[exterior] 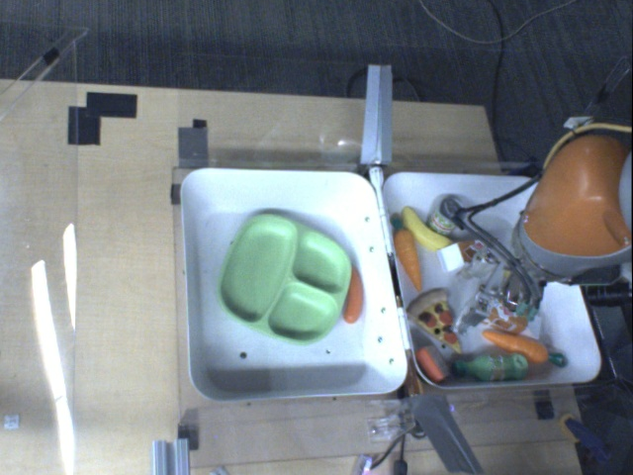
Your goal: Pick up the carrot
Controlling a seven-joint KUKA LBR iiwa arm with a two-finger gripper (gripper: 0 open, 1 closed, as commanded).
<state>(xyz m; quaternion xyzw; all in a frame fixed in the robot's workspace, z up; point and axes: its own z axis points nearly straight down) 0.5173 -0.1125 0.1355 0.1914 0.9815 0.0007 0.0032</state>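
One orange carrot (352,297) lies in the left bin (287,374), against the right edge of the green divided plate (285,277). A second carrot (406,255) lies along the left wall of the right bin (584,364). A third carrot (515,343) rests near that bin's front right. My gripper (487,295) hangs low over the middle of the right bin, between the second and third carrots, just above and left of the third one. No carrot shows in its grasp.
The right bin also holds a yellow banana (423,231), a pizza slice (433,315), a green bottle (492,366), a small red-orange piece (429,364) and a white block (451,257). The arm's orange band (582,206) overhangs its right side. A metal divider (377,117) stands behind the bins.
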